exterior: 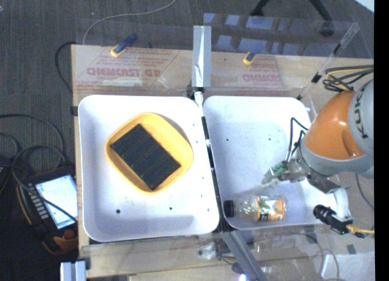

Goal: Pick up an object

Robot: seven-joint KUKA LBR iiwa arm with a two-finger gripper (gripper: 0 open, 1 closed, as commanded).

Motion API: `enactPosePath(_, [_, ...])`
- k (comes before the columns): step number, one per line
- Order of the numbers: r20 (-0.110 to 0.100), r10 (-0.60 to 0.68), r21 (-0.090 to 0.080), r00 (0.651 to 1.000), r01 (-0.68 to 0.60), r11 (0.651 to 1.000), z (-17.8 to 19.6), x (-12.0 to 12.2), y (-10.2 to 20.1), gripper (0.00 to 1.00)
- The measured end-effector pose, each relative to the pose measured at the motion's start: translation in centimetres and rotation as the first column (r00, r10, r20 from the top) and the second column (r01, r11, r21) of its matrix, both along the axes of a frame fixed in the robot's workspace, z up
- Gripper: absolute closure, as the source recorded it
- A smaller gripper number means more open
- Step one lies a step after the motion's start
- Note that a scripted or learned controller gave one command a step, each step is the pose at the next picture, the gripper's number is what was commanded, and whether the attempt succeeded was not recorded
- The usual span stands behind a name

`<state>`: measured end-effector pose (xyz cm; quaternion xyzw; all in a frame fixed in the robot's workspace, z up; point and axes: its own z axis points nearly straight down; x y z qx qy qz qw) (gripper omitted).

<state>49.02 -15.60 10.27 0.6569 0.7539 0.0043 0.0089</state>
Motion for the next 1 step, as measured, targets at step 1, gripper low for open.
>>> enactPosePath(1, [-0.02, -0.142, 0.004, 0.99, 0.142, 0.99, 8.07, 2.81, 8.77, 1.0])
